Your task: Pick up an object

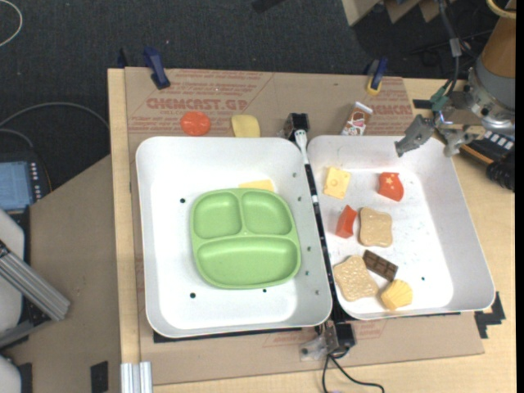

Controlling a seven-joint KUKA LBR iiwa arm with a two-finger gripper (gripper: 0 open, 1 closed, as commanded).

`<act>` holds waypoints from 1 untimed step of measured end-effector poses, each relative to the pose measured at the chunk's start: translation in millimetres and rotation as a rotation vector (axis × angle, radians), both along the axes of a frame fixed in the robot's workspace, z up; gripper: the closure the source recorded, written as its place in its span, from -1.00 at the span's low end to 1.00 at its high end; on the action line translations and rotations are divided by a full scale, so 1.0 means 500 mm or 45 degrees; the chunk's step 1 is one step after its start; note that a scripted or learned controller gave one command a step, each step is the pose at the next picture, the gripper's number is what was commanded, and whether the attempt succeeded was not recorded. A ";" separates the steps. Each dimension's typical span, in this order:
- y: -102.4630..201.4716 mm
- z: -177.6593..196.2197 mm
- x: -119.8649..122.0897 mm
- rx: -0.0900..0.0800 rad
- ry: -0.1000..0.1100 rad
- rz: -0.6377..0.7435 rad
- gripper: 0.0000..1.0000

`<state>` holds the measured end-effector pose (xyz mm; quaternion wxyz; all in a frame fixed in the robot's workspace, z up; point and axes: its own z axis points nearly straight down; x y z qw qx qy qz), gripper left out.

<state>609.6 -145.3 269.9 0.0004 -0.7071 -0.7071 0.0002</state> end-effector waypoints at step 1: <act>-0.097 -0.234 0.083 0.000 0.008 -0.004 -1.00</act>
